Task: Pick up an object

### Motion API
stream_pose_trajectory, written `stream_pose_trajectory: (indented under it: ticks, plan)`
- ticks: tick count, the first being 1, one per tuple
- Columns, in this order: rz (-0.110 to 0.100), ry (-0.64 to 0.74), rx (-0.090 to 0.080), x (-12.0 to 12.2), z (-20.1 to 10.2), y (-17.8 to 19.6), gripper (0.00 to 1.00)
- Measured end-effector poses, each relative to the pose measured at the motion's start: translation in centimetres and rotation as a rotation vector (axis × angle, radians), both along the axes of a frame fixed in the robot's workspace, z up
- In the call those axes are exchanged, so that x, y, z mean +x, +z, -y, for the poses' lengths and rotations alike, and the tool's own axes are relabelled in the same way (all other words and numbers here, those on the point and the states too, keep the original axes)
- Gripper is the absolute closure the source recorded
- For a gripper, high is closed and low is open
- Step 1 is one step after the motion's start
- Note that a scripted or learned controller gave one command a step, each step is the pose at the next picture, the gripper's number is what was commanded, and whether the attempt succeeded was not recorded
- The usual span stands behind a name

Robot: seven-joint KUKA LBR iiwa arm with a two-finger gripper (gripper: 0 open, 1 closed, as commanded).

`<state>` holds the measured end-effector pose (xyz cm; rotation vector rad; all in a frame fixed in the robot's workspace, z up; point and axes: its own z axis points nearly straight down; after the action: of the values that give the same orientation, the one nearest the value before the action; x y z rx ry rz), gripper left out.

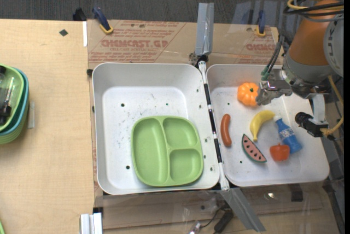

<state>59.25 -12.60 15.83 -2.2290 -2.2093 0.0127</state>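
**Arm low over the right bin, nothing lifted yet**

The gripper (266, 92) hung low in the right bin (306, 175), just beside the small orange pumpkin (248, 93). From where I stood, I could not tell its state. All the toys lay on the bin floor, so I judged the pick was at the approach step. Next it would need to settle over one toy and close. The banana (260, 122) lay near, with the sausage (225, 129), watermelon slice (253, 149), blue bottle (287, 134) and red piece (279, 152) further. A green tray (167, 150) sat in the left bin (109, 118).

Robot lab: bench (44, 91), white bins (104, 118), taped cardboard (136, 41).
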Motion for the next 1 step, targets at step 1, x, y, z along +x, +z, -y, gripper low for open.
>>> stream_pose_trajectory:
  ticks: [1]
  plan:
    - [-0.001, 0.0, -0.001, -0.02, 0.13, 0.83, 1.0]
